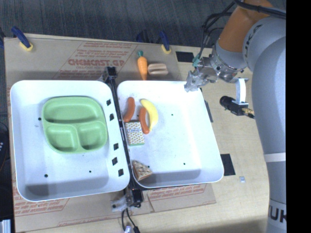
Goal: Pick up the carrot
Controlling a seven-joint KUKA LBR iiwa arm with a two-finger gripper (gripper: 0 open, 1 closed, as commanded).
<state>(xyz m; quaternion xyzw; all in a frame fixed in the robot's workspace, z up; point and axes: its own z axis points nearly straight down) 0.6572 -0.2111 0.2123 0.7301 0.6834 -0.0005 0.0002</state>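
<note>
Carrot (142,67) on the cardboard just beyond the right bin (194,125), long axis 12-to-6, green top at 12. From gripper (192,84), toward 10 o'clock, near. Grip width: cannot tell.

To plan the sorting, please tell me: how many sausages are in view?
2. One sausage lies in the right bin near its left wall; the other sausage lies beside the banana.

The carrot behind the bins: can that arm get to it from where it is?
Probably yes. The carrot lies on open cardboard beside a bun, nothing over it, and the gripper hangs at the right bin's far corner.
</note>
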